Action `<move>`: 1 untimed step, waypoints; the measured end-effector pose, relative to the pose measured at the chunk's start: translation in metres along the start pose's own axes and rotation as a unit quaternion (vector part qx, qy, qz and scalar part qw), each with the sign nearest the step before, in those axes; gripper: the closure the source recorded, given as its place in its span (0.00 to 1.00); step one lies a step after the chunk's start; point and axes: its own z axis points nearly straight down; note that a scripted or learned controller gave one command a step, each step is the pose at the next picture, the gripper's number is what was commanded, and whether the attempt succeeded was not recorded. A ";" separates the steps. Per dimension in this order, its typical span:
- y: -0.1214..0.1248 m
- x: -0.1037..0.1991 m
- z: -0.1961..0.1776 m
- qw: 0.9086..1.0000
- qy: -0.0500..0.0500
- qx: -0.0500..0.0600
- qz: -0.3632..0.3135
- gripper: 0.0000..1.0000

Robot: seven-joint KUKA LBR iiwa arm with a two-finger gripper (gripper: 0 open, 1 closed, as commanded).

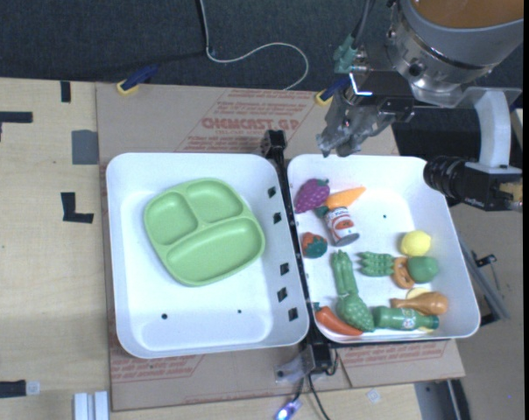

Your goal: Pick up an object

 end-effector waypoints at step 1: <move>-0.002 -0.054 0.091 1.000 -0.002 0.007 0.009 1.00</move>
